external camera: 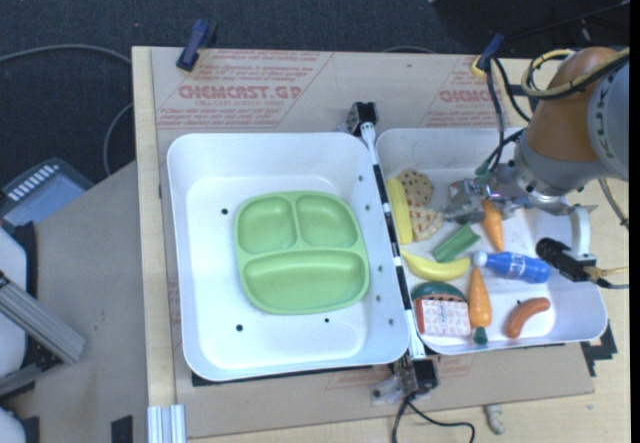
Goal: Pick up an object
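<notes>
Camera view: gripper (478, 195) low at right bin's (590, 326) 12 o'clock.
Finger state cannot be told; carrot (493, 222) adjacent, nothing lifted yet.

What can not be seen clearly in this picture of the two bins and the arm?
- Gripper, camera view: the wrist above hides most of it, so whether it holds anything cannot be told.
- Orange carrot by the gripper: its top end is lost under the arm.
- Red and white packet: print too small to read.
- Arm: cut off by the right edge.
- Right bin: the arm covers its upper right corner.
</notes>
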`<state>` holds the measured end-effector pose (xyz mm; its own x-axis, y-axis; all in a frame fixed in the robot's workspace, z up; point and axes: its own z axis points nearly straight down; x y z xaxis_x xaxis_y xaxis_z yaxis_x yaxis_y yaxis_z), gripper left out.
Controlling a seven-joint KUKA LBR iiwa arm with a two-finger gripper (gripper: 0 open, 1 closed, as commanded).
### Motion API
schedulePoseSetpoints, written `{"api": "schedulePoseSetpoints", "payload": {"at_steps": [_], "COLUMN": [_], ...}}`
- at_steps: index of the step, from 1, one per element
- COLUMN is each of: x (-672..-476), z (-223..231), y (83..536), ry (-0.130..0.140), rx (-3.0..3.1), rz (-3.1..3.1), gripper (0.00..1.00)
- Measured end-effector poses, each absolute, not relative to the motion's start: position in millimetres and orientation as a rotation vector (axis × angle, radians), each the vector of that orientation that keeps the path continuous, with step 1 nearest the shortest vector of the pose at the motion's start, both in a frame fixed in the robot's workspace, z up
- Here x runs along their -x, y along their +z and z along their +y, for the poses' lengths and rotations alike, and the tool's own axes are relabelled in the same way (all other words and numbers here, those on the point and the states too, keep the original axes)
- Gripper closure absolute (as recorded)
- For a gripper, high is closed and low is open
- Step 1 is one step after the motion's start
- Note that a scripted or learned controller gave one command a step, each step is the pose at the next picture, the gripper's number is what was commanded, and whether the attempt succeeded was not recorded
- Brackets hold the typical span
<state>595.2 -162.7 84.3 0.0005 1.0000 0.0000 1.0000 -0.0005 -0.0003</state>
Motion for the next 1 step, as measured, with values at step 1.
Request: {"api": "schedulePoseSetpoints", "payload": {"at_steps": [1], "x": [-597.2], "z": [-164.1], "y": [97.8], "ry": [-0.004], "rx": [2.228], "rz": [-2.225], "gripper": [1.0]}}
